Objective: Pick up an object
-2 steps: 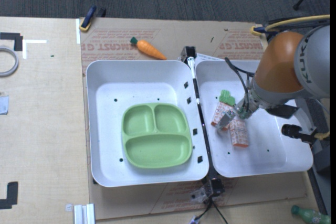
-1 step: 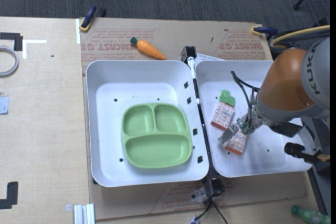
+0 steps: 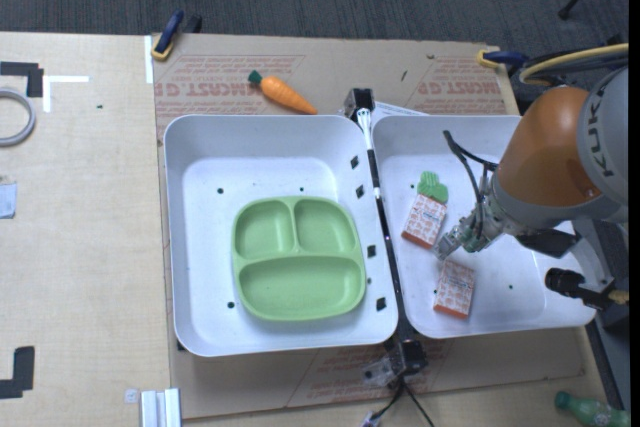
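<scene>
Spanning the worktop (image 3: 80, 245) side by side, the left bin (image 3: 200, 165) carries a green divided plate (image 3: 298, 258) with bare floor all round it, and the right bin (image 3: 520, 300) keeps open floor toward its near-right corner. The arm (image 3: 545, 160) overhangs that bin's right half. Its claw (image 3: 462, 237) sits low between two small cartons, one (image 3: 424, 220) upper-left, one (image 3: 455, 289) below; whether it is parted or closed cannot be told. A toy carrot (image 3: 284, 93) lies beyond the bins' far rims.
</scene>
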{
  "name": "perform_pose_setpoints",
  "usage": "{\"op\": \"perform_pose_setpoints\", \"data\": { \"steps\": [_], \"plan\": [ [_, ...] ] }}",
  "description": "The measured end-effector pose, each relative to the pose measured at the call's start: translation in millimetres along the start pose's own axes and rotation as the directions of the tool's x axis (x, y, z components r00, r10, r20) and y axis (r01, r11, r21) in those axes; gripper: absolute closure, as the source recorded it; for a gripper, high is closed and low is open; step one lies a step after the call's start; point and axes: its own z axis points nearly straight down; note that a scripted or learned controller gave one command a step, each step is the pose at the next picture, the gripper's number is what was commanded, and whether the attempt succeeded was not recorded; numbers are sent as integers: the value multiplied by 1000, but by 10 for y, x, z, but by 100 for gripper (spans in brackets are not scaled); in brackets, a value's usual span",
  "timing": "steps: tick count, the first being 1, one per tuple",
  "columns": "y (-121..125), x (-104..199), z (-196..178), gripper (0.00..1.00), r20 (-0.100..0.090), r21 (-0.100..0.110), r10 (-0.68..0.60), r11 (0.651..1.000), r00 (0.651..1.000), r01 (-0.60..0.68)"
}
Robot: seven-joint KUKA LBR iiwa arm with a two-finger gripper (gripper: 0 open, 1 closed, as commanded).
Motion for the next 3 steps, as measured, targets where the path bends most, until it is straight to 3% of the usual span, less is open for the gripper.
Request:
{"op": "perform_pose_setpoints", "data": {
  "steps": [1,2,3],
  "plan": [
    [0,0,0,0,0,0,0,1000,1000,0],
    [254,903,-903,0,0,2,168,986,986,-168],
    [773,333,-899,0,-1,2,-71,997,998,71]
  ]
}}
